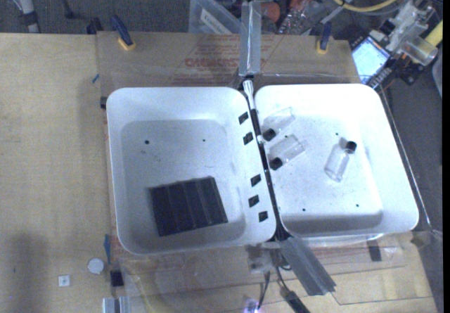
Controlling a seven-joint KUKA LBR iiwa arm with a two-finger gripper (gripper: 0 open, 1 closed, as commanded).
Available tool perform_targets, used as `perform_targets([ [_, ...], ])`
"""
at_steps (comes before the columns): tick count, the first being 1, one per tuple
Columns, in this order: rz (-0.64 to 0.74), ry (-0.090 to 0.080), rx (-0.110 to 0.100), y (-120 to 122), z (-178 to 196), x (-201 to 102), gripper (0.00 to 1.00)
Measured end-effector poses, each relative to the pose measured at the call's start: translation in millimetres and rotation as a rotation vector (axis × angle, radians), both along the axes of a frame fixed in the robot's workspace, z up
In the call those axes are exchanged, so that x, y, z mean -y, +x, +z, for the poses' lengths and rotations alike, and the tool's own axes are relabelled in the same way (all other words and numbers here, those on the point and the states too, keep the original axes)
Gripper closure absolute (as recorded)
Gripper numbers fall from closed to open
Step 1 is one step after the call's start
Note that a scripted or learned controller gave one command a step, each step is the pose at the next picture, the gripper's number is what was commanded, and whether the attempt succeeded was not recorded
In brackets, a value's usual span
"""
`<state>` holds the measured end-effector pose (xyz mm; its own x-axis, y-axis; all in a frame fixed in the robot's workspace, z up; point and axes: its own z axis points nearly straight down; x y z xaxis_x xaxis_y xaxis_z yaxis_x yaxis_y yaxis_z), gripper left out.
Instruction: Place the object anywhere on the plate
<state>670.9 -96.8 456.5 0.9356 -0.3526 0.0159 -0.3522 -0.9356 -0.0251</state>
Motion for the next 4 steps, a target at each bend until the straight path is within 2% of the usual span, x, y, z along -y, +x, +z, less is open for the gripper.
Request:
perform_targets([
  [1,0.100,-0.014,-0.013,-3,-22,124,1.00],
  [2,-0.394,-0.008,-0.031,-4,-22,60,1.00],
  [3,-0.802,-0.003,-0.032,-4,-21,108,1.00],
  [4,-0.085,-0.012,-0.020,-3,-22,69,1.00],
])
